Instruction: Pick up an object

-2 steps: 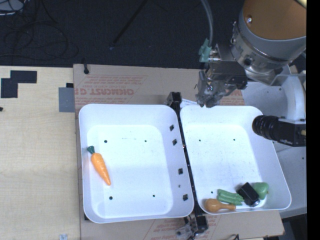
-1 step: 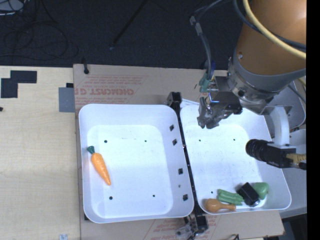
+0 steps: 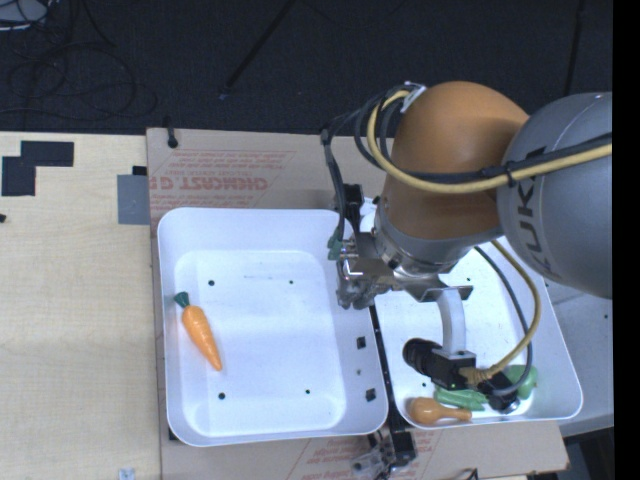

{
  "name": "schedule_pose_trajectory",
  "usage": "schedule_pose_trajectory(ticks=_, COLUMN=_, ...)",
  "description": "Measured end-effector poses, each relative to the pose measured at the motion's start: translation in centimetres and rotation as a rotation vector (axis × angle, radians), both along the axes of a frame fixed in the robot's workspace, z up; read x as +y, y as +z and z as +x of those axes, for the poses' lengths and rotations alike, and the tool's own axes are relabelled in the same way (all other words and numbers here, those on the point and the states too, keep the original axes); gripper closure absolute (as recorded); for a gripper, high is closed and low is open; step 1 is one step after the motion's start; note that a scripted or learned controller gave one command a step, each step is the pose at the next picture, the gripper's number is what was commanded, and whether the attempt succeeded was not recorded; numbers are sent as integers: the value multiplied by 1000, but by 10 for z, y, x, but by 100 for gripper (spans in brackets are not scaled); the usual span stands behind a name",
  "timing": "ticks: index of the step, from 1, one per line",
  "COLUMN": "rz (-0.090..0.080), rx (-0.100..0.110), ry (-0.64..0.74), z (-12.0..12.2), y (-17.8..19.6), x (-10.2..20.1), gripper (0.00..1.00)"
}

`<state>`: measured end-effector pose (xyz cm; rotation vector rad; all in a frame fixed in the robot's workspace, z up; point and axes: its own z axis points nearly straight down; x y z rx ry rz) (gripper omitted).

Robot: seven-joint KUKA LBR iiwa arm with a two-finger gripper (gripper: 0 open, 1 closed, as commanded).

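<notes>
An orange toy carrot [image 3: 200,336] with a green top lies near the left wall of the left bin [image 3: 254,220]. In the right bin [image 3: 567,377], at its front edge, lie a tan pear-shaped object [image 3: 437,411] and a green pod-like object [image 3: 492,392] beside it. My gripper [image 3: 352,290] hangs low over the strip between the two bins, at the right bin's left wall. It is well apart from the carrot and from the two front objects. The arm's big orange and grey body hides most of the right bin.
Both bins rest on a cardboard sheet [image 3: 240,173] on a pale wooden bench [image 3: 70,318]. Black clips [image 3: 362,344] sit along the divide between the bins. The left bin's floor to the right of the carrot is bare white.
</notes>
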<state>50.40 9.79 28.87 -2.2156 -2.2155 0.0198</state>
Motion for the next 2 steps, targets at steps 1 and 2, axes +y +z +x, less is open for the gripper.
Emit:
schedule_pose_trajectory(ticks=1, rz=6, rx=-19, ry=9, z=-1, y=83, x=79, gripper=100)
schedule_pose_trajectory(ticks=2, rz=8, rx=-22, ry=8, z=-29, y=193, x=125, gripper=100)
